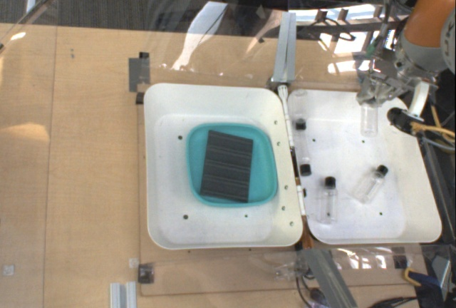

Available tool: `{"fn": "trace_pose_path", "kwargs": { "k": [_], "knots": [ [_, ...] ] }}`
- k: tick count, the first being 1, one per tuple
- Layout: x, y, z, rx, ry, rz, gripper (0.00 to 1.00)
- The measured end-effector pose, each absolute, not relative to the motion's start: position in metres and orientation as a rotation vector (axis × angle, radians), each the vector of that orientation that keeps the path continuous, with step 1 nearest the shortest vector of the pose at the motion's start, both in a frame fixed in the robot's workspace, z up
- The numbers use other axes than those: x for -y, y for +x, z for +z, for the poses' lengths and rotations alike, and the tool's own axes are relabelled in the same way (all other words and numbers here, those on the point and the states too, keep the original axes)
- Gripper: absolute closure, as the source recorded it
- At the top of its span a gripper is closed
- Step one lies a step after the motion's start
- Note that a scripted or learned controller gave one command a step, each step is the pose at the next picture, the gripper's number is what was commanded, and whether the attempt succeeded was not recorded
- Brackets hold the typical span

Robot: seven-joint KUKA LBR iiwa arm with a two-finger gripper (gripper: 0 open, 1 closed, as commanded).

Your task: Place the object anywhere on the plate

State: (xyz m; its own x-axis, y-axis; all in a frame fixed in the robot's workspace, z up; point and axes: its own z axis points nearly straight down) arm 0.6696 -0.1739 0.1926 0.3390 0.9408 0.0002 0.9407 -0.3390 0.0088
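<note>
A dark grey ribbed rectangular block point(227, 166) was seen lying flat on the teal square plate point(267, 171) in the left white bin point(164, 157). The gripper point(372, 91) was positioned over the right white bin point(420, 192), above a clear upright vial point(368, 120); its opening could not be told
</note>
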Motion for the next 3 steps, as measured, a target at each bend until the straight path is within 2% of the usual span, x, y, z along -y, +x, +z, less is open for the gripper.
{"fn": "trace_pose_path", "kwargs": {
  "k": [1,2,3],
  "knots": [
    [0.106,0.602,0.144,-1.842,2.545,0.003,1.0],
    [0.051,0.553,0.186,-1.993,2.426,0.007,1.0],
    [-0.03,0.588,0.186,-2.465,1.942,0.008,1.0]
  ]
}}
